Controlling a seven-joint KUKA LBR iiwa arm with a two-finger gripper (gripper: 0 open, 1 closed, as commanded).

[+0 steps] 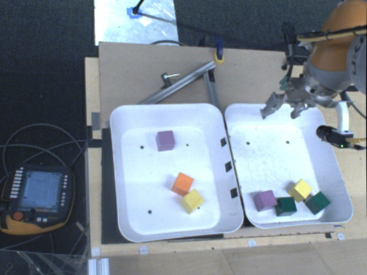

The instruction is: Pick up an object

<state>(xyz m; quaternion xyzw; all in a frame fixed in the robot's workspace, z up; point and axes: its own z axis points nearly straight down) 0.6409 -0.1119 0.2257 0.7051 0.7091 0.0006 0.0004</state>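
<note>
Tan board covers the worktop, which carries two shallow white bins side by side. The left bin holds three cubes: a purple cube toward its far side, and nearer the front an orange cube with a yellow cube touching its lower right corner. The right bin holds four cubes bunched along its near edge: a second purple cube, a dark green cube just beside it, a second yellow cube behind, and another green cube at the right end. The grey arm with its orange band comes in from the right, and its gripper hangs over the far edge of the right bin, fingers spread apart and grasping nothing, well apart from the cubes. A teach pendant lies off to the left of the worktop, and a metal bar lies slanted behind the left bin.
</note>
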